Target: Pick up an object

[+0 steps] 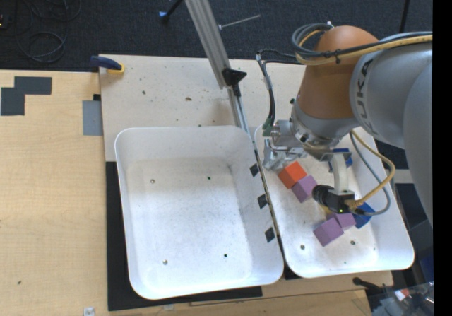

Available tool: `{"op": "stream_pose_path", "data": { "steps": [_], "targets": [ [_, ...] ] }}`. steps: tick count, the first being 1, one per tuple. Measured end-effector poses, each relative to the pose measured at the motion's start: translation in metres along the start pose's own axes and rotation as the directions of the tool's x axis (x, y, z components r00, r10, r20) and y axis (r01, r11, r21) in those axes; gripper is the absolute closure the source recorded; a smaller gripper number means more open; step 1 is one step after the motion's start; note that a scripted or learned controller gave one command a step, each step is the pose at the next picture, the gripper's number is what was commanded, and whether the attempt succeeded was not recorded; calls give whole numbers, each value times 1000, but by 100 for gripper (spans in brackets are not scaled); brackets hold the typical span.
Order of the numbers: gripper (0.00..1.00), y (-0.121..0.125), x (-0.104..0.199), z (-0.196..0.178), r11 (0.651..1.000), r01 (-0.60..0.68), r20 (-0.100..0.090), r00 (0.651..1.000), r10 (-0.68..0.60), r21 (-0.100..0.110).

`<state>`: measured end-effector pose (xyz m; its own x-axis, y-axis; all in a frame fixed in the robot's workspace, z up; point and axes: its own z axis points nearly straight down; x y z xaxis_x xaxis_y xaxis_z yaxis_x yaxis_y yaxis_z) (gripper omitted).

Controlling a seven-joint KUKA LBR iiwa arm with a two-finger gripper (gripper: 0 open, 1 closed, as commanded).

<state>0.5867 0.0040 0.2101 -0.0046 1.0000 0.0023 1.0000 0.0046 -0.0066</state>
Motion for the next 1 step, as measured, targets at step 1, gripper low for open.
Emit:
{"op": "stream_pose_path", "data": {
  "steps": [1],
  "targets": [
    [100, -7, 47, 4, 1000, 0, 0, 1000, 0, -1]
  ]
}}
